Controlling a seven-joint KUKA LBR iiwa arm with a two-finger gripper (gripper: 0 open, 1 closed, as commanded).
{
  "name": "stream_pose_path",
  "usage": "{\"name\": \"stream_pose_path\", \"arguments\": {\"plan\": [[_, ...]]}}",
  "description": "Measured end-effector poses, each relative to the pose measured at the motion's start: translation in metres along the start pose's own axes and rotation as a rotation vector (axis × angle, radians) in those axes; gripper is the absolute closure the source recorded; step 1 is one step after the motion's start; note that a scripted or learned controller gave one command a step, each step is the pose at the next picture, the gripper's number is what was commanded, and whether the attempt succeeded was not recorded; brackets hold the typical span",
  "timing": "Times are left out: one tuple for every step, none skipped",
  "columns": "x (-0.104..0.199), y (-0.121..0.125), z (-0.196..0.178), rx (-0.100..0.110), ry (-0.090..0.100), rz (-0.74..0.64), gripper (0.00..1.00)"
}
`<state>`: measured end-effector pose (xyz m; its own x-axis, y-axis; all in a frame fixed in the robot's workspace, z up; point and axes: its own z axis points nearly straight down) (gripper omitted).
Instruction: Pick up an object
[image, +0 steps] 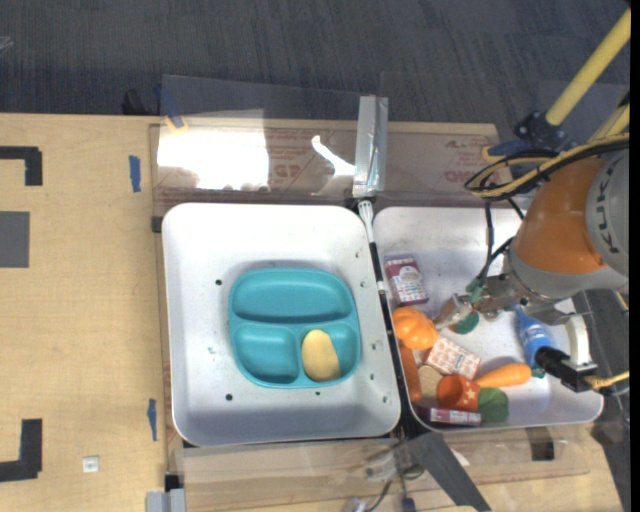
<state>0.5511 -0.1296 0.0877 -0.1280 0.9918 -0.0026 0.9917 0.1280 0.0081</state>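
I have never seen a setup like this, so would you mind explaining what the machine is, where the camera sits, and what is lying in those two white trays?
One camera looks down at a slant on a bench with two shallow white bins. The robot arm, grey with an orange band, reaches in from the right; its gripper sits low over the right bin. That bin holds a heap of toy food: an orange, a carrot, a tomato, a small carton and a blue bottle. The left bin holds a teal divided tray with a yellow potato-like piece in one compartment. I cannot tell whether anything is held.
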Motion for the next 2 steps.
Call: {"name": "stream_pose_path", "arguments": {"plan": [[-0.001, 0.002, -0.012, -0.006, -0.002, 0.003, 1.0], [0.037, 0.067, -0.1, 0.0, 0.002, 0.083, 1.0]]}}
